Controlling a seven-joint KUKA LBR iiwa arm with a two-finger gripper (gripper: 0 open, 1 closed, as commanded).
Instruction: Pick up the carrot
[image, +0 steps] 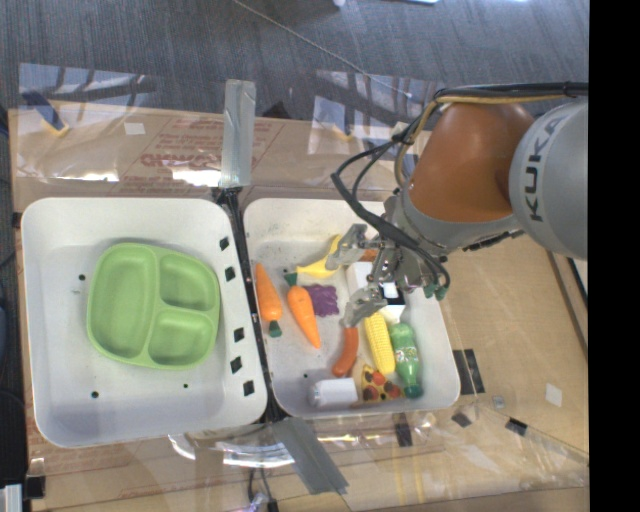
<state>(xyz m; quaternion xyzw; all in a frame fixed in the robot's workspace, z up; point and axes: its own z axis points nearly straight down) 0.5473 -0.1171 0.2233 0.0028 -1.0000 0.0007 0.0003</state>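
Two orange carrots lie in the right bin (440, 330). One carrot (267, 294) rests against the bin's left wall, and a second carrot (304, 315) with a green top lies just right of it. My gripper (357, 275) hangs over the middle of this bin, to the right of both carrots and apart from them. Its two fingers (351, 243) stand spread, so it is open, with no object held between them. The orange wrist band and grey arm reach in from the right.
Around the carrots lie a yellow banana (322, 266), purple grapes (322, 298), a corn cob (378, 341), a green bottle (404, 358), a reddish sausage (346, 351) and a white cylinder (332, 392). The left bin (50, 250) holds a green divided plate (154, 303).
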